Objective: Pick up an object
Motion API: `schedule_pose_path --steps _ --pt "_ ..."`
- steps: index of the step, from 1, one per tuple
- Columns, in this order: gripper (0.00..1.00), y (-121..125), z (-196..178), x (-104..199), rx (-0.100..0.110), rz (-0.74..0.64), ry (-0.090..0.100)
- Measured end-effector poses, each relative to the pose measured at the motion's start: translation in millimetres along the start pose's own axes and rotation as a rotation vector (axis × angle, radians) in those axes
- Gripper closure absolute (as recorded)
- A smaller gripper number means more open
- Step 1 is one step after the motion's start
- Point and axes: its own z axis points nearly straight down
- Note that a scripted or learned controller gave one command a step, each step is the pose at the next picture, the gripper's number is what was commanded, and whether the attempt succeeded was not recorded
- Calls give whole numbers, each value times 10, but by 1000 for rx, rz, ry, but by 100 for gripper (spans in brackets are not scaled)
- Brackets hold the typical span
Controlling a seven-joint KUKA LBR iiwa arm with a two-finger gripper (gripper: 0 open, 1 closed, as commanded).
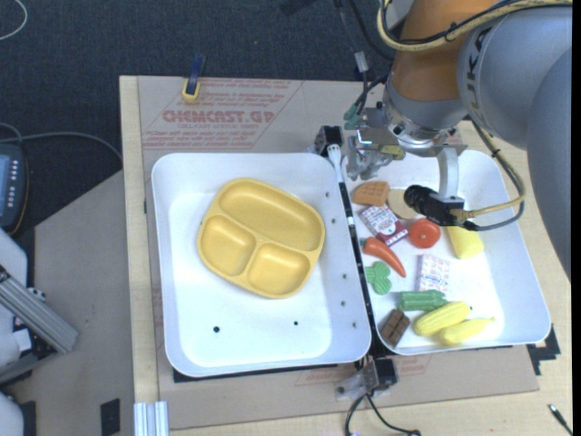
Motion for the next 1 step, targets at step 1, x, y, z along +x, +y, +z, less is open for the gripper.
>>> schedule_pose_path --steps 1 --pt "100 3 -129 379 -6 1 -2"
